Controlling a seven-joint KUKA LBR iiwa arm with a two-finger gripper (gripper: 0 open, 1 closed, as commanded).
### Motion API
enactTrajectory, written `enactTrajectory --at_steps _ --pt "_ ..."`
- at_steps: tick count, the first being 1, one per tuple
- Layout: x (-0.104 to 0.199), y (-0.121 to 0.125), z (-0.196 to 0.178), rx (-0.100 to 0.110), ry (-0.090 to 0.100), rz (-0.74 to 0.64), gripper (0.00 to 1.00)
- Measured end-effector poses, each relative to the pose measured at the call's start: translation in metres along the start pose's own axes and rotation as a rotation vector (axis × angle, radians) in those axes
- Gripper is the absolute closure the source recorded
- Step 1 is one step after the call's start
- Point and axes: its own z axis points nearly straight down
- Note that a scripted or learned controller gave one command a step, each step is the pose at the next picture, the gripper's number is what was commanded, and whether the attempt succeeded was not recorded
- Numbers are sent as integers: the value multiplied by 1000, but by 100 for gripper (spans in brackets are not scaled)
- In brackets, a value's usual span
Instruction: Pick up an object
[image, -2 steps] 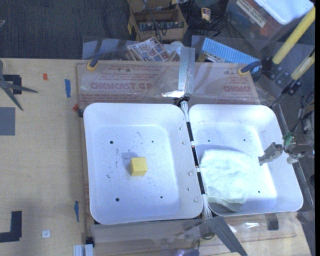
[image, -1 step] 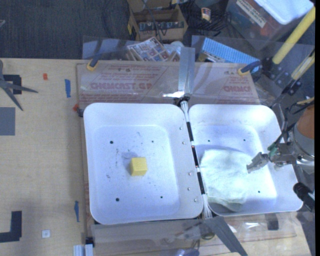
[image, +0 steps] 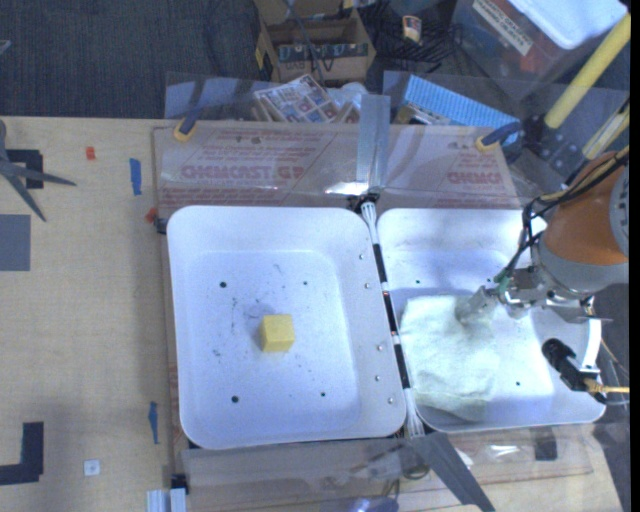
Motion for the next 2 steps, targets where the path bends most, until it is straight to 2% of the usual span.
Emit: enactTrajectory --at_steps 1,2 --pt "12 97 2 3 -1 498 0" --pt "15 98 -10 3 1 495 100"
